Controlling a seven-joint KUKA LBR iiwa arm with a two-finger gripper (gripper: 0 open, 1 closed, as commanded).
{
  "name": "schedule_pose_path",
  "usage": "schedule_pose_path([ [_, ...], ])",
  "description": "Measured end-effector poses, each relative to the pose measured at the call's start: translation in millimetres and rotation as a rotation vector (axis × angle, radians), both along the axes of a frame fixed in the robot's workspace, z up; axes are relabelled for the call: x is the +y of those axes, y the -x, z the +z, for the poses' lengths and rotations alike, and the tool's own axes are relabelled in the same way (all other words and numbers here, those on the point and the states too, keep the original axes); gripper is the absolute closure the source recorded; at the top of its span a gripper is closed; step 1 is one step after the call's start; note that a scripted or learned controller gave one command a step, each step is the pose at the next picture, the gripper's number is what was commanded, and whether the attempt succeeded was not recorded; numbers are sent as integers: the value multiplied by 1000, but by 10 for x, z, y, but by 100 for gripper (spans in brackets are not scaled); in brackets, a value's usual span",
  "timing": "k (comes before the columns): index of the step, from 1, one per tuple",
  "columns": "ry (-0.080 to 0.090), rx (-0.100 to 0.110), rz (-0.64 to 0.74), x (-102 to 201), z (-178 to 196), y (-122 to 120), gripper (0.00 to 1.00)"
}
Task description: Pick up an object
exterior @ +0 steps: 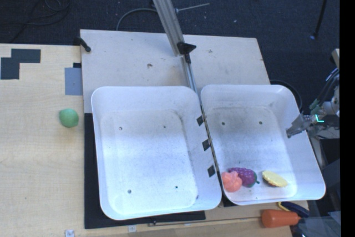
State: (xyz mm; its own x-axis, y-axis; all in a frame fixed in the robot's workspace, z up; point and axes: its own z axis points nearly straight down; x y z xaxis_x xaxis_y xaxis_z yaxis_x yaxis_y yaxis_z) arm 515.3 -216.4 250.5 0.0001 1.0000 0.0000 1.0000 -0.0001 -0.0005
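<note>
- Grey metal of the gripper (297, 127) is seen at the right rim of the right bin (249, 100), just above the bin wall, with the rest of the arm entering from the right.
- Whether the gripper is released or clenched cannot be told; the tip is small and partly blurred. Nothing is seen held at it.
- A small green light is visible on the wrist, just behind the tip.
- Three objects are grouped at the near edge of the right bin: a pink toy (232, 181), a purple toy (244, 176) touching it, and a yellow piece (274, 178) just beside them to the right.
- The gripper is positioned well apart from this group, near the middle of the bin's right side.
- The left bin (147, 152) is set side by side with the right one, joined along a divider with black clips.
- A green ball (69, 117) is located on the wooden bench (33, 164), outside both bins, to the left.
- An orange object (279, 218) lies beyond the near rim of the right bin.
- Task status: no pick is judged to have been made. The approach to an object, the descent, the grasp and the lift are all left to be done.
</note>
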Motion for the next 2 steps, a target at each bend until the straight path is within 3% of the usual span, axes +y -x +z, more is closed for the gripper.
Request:
schedule_pose_path([
  [1,0,0,0,0,0,0,0],
  [2,-1,4,1,54,-439,-24,0],
])
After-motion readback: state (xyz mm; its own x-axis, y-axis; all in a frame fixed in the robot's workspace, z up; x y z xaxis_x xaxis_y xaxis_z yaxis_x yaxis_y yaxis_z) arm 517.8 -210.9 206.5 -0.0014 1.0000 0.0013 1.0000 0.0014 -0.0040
